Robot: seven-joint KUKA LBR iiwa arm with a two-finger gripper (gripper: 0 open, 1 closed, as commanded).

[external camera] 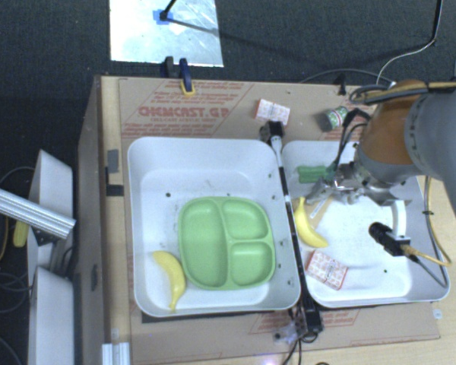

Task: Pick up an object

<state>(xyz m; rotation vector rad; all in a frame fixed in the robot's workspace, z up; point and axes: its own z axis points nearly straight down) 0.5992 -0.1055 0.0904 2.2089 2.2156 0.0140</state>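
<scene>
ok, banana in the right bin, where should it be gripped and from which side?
Probably mid-body, from above. The banana lies flat against the right bin's left wall, curving from a thin upper tip to a thicker lower end. Set the jaws across its width at the widest part, one on the wall side if it fits. The red-and-white packet sits just below it, so stay off the lower end.

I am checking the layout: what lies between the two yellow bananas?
In the camera view, the green divided plate and the bins' shared wall lie between the left banana and right banana.
</scene>
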